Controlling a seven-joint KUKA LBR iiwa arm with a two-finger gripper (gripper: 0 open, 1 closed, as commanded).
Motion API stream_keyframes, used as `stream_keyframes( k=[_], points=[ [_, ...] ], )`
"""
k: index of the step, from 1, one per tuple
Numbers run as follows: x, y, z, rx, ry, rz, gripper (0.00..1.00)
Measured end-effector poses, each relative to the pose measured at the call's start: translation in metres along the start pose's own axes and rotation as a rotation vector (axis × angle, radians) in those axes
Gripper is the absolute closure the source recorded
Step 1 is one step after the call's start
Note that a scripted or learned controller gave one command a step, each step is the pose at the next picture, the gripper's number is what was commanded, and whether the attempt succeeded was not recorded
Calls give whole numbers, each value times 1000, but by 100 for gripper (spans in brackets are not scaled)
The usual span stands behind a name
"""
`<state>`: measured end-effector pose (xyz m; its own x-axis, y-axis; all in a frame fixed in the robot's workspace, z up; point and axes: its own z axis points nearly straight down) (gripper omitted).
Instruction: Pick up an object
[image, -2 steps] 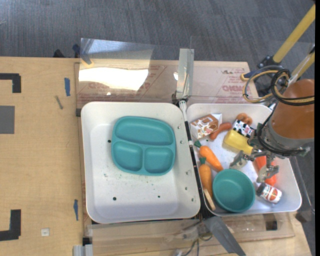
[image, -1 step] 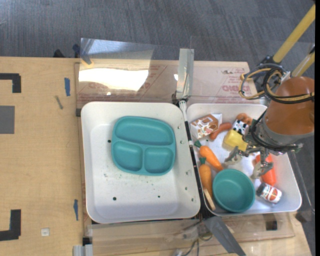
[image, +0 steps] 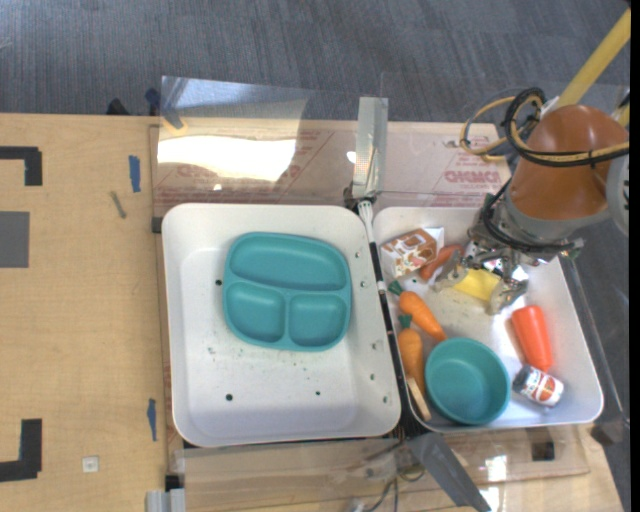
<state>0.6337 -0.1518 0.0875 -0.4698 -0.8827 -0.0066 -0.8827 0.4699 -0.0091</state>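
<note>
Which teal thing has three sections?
The teal plastic divided plate in the left white bin. The round teal bowl in the right bin has one hollow.

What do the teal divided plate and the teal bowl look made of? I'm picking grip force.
Divided plate: likely moulded plastic, matte; even teal colour, soft rounded compartment ridges, no sharp glare.
Bowl: probably the same plastic, slightly satin; uniform colour, thick smooth rim, faint sheen inside.
</note>
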Motion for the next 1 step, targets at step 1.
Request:
stream_keyframes(
  k=[1],
  points=[
    [58, 38, -1, -8, -3, 45, 0]
  ],
)
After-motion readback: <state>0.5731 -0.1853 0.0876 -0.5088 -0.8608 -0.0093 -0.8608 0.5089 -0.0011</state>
